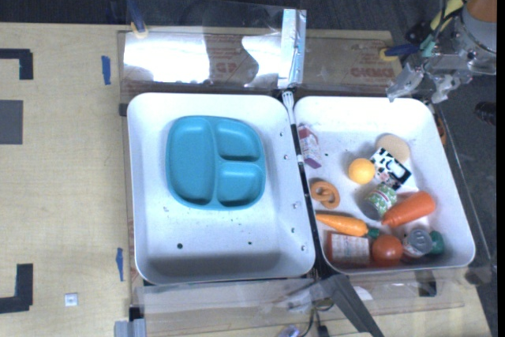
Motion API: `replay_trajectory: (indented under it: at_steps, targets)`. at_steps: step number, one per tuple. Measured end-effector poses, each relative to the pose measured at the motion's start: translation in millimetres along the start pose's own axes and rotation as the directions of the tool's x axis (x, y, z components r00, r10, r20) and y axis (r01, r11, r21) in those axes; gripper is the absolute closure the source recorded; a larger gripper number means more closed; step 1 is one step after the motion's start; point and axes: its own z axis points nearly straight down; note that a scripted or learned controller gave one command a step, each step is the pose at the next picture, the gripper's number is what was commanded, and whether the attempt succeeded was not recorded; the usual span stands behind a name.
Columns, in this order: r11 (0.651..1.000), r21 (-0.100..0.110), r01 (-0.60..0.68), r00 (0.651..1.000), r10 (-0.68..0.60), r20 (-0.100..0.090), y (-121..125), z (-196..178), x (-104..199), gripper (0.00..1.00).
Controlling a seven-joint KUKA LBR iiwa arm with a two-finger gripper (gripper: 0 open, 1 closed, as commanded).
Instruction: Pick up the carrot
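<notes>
Carrot beside green-labelled jar (text unreadable)

left bin: holds divided tray, sits left of right bin
right bin: holds all the small items
carrot: front of right bin, near its left wall
pretzel: just behind carrot
second carrot: right of pretzel
tomato: front edge, right of carrot
my gripper: over right bin's back right corner, well apart from carrot

left bin: blue tray | right bin: tomato, pretzel
</notes>
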Motion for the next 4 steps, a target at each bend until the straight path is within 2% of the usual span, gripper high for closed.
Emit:
replay_trajectory:
  at_steps: [1, 2, 3, 4]
  targets:
    - [0.981, 0.009, 0.196, 0.981, -0.196, -0.004, -31, 137, 44, 0.0]
    - [0.942, -0.007, 0.334, 0.942, -0.334, 0.006, -16, 80, -2, 0.0]
    - [0.884, 0.001, 0.467, 0.884, -0.467, -0.002, -25, 117, 57, 0.0]
    - [0.899, -0.007, 0.438, 0.899, -0.438, 0.006, -15, 91, 40, 0.0]
